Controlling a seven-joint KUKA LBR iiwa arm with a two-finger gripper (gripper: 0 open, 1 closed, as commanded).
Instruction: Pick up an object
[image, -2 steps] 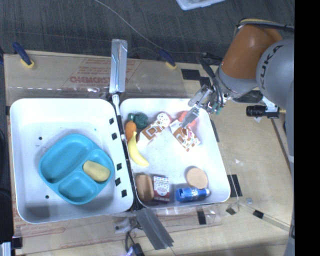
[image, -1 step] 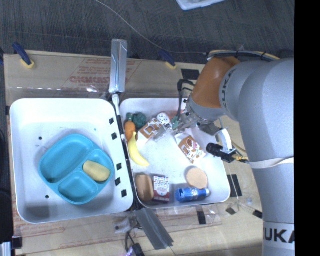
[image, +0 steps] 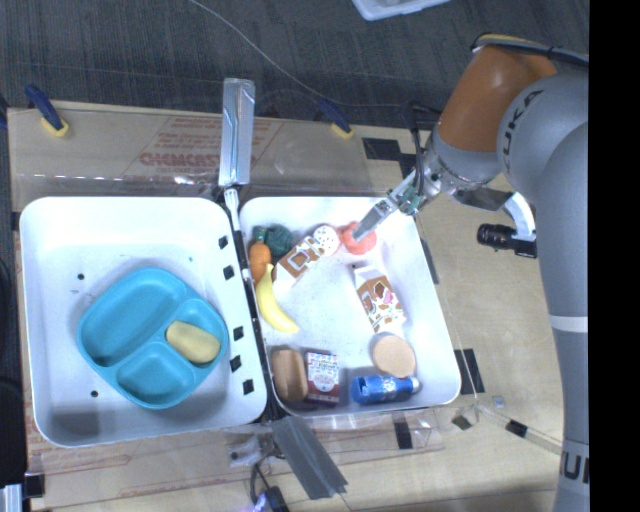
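**Gripper low over the red item at the back of the right bin**

Nearest the camera, along the front wall of the right bin (image: 440, 372), lie a brown bun (image: 288, 375), a small red packet (image: 322, 377) and a blue bottle (image: 383, 388) on its side, packed in a row as if they had slid down against the rim. Just behind the bottle sits a tan disc (image: 393, 354), and behind that a printed carton (image: 379, 302) lies flat.

In the left bin (image: 50, 300) a blue tray (image: 120, 330) holds a yellow potato-like lump (image: 193, 342) in one compartment.

Further back, a banana (image: 273, 303) hugs the wall between the bins, with an orange piece (image: 260, 260) and a dark green item (image: 276, 240) above it. A second printed box (image: 308, 252) lies tilted near them.

At the far corner, the gripper (image: 366, 232) slants down from the right onto a small red object (image: 353, 240), the likely pick. Its tip touches or overlaps that object, yet whether the fingers are spread or closed cannot be told at this size, nor whether anything sits between them. The slanted approach probably suits the back wall close behind.
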